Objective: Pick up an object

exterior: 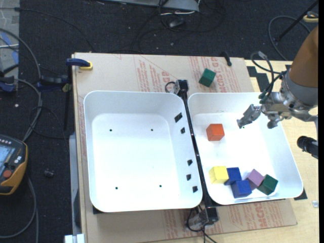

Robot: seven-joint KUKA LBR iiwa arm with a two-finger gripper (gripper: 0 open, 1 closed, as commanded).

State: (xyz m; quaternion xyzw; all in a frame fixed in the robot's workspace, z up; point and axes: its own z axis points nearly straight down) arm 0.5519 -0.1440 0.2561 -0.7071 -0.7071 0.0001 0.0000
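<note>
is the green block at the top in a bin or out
Out: the green block sits on the board beyond the right bin's far rim.

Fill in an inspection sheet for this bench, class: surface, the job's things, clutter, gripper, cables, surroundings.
Surface: board bench bearing left bin and right bin.
Job's things: in the right bin, orange cube alone; yellow cube, blue cubes, purple cube and dark green cube clustered at the near edge.
Clutter: green cube on the board outside the bins.
Gripper: gripper above the right bin, holding nothing.
Cables: black cables on the floor.
Surroundings: yellow handheld device at left.
</note>
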